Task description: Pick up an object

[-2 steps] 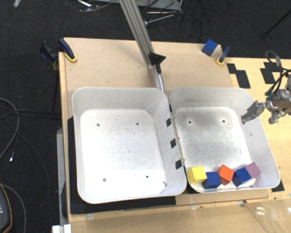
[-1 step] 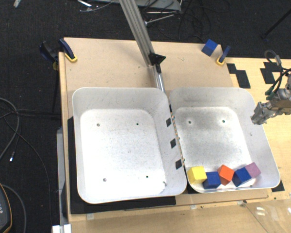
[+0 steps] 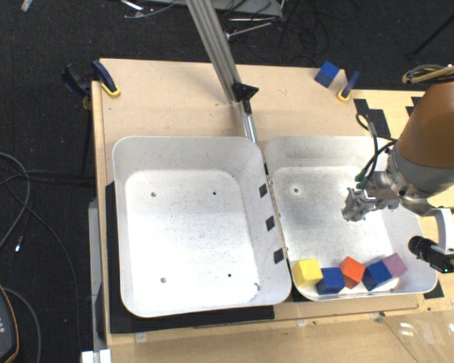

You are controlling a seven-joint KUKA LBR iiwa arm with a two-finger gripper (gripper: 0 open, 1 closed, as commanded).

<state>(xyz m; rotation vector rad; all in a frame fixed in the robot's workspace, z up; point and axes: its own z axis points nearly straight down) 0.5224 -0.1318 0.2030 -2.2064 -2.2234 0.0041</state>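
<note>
You're looking down on the wooden bench [image 3: 174, 97], and the two white bins sit side by side on it. The left bin [image 3: 136, 165] lies well off to the left of your jaws. The right bin [image 3: 318, 153] is the one you're over. Your arm [image 3: 431, 138] comes in from the right, orange band showing, grey wrist below it.

Your gripper [image 3: 353, 210] hangs over the middle of the right bin, above bare floor. The fingertips are small and blurred from up here, so you can't tell how far apart the jaws stand, and nothing can be made out between them.

Now the blocks. They're all bunched along the near rim of the right bin, below your jaws and apart from them. The yellow block [image 3: 308, 271] sits furthest left of the jaws. Just beside it is a blue block [image 3: 331, 280], then the orange block [image 3: 352, 271] almost straight below the jaws. A second blue block [image 3: 377, 274] and the purple block [image 3: 394, 264] sit below and right.

One more blue cube [image 3: 328, 73] rests on the bench top, well above the jaws, outside both bins.
</note>
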